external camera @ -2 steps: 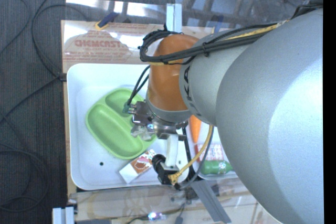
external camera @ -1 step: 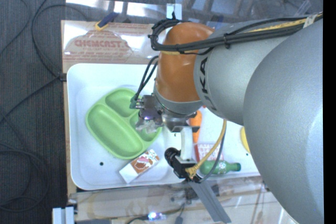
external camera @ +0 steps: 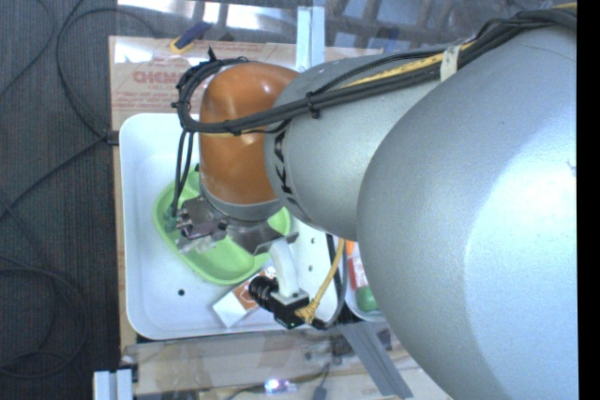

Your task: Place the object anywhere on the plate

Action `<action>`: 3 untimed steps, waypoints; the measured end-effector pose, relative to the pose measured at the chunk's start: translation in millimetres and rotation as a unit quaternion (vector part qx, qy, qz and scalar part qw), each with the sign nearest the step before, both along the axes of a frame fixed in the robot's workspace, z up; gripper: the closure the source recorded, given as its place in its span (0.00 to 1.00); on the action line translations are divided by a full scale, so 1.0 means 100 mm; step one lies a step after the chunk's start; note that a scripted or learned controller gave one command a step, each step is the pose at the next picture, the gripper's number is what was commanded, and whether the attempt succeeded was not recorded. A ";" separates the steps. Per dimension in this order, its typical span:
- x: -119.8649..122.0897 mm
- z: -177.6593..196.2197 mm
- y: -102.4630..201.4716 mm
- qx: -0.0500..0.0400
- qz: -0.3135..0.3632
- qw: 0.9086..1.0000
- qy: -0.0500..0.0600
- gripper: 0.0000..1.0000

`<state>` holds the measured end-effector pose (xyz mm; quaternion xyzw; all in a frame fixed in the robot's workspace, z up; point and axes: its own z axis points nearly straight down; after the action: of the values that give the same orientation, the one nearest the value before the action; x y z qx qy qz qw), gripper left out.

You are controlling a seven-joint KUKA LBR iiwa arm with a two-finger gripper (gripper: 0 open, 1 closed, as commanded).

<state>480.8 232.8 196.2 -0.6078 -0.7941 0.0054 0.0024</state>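
Observation:
A light green plate (external camera: 217,263) lies in the left white bin (external camera: 141,201), mostly covered by my arm. My wrist, with its orange band (external camera: 239,131), hangs straight over the plate, and the gripper (external camera: 192,225) reaches down at the plate's left part. Its grey metal body hides the tips. A small white and brown box (external camera: 234,303) lies just in front of the plate on the bin floor.
The big grey arm covers the right bin; a red and white item (external camera: 355,267) and something green (external camera: 367,299) peek out there. Black cables (external camera: 192,108) run along the wrist. Cardboard (external camera: 155,70) lies behind the left bin.

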 end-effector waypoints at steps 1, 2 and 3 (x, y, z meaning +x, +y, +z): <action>0.01 -0.14 -0.15 0.000 0.026 1.000 -0.001 1.00; 0.14 1.33 -0.61 0.001 0.070 0.998 -0.003 1.00; 0.02 0.11 -0.08 0.002 0.110 0.994 0.000 1.00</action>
<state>483.1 225.2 206.9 -0.5165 -0.8563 0.0046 0.0031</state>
